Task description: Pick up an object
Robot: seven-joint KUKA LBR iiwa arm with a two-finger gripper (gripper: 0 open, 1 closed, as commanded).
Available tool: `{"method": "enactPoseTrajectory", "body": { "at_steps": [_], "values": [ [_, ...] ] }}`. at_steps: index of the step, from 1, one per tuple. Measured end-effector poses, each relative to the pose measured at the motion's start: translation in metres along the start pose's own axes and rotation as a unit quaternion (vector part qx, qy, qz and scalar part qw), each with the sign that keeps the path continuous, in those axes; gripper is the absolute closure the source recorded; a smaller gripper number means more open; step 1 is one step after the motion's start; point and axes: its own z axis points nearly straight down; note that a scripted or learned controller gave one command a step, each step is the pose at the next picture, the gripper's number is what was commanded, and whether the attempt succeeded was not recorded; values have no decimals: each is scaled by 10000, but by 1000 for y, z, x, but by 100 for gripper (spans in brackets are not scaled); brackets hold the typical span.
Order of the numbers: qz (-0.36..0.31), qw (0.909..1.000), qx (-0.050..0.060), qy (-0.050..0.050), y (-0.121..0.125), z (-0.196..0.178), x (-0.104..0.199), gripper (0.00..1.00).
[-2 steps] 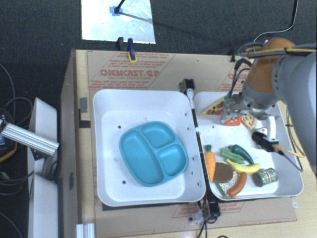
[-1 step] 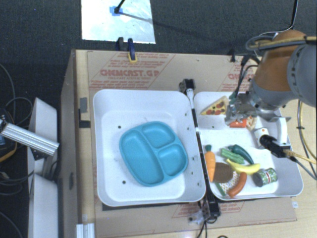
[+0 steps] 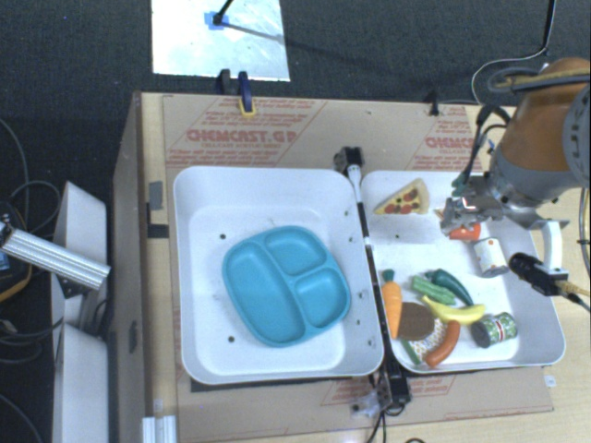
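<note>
While dark carpet surrounds the tabletop [image 3: 277, 127], two white bins [image 3: 199, 275] side by side, jaws [image 3: 462, 215] over the right bin's far part, touching an orange item [image 3: 466, 232], opening impossible to tell.

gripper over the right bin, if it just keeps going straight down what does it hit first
Most likely the small orange-red piece lying directly under the gripper, near the back of the right bin. The pizza slice lies off to its side, out of that line. Height above the piece is hard to judge from this slanted view.
</note>
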Motion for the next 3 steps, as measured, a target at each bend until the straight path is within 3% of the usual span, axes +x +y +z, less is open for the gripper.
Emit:
{"method": "enactPoseTrajectory", "body": {
  "at_steps": [1, 3],
  "values": [
    [2, 10000, -6, 1, 25, -28, -25, 100],
    [-9, 10000, -5, 2, 43, -19, -27, 100]
  ]
}}
